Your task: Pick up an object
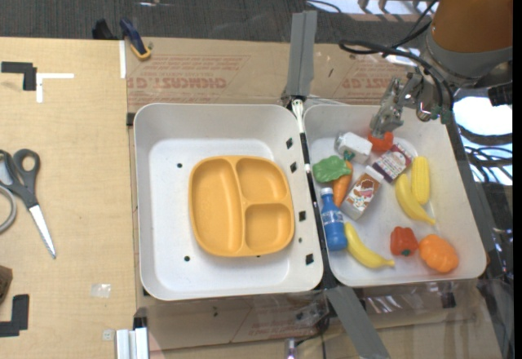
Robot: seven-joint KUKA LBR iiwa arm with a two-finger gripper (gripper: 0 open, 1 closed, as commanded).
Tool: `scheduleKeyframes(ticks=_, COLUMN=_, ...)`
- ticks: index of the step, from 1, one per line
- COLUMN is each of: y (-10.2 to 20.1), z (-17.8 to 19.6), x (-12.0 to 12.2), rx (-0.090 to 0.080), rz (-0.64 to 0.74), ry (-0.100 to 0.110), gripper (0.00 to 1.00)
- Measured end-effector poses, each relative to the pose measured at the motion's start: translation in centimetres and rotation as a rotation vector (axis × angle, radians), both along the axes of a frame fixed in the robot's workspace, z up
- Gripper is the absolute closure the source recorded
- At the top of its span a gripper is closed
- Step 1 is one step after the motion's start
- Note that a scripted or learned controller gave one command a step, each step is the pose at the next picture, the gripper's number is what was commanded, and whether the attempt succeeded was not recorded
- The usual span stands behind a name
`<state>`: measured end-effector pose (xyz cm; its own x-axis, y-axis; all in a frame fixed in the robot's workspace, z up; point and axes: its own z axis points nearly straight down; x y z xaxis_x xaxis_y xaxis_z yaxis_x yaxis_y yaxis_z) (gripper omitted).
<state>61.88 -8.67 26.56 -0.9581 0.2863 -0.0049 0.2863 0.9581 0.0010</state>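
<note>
Objects lay crowded in the right bin (465, 178), and we saw none lifted clear of it. The tool (385, 122) hung over that bin's far edge, its fingers pointing down at a small red item (380, 142) just below them; we could not tell whether they were spread or pressed together, nor whether they touched it. Beside the red item sat a white block (354, 144), and nearer the middle a green piece (329, 169), a carton (363, 192) and a dark packet (392, 162). A blue bottle (332, 221) lay along the left wall. Two bananas (413, 201) (368, 249), a corn cob (420, 177), a red pepper (403, 241) and an orange (438, 253) filled the near right part. In the left bin (155, 186) a yellow divided plate (242, 206) rested at the centre. Scissors (31, 194) lay at the desk's (65, 145) left edge.
</note>
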Motion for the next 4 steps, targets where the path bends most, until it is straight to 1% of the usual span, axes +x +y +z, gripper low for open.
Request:
scheduleKeyframes(ticks=1, y=-0.5, z=-14.4, x=-5.7, rx=-0.005, rz=0.241, ry=-0.02, gripper=1.0)
scheduleKeyframes(ticks=2, y=-12.3, z=-3.8, x=-4.4, rx=-0.003, rz=0.329, ry=-0.001, gripper=1.0)
scheduleKeyframes(ticks=3, y=-12.1, z=-3.9, x=-4.4, rx=-0.001, rz=0.33, ry=0.001, gripper=0.0)
scheduleKeyframes(ticks=4, y=-13.4, z=-17.1, x=-6.4, rx=-0.002, rz=0.346, ry=-0.002, gripper=0.0)
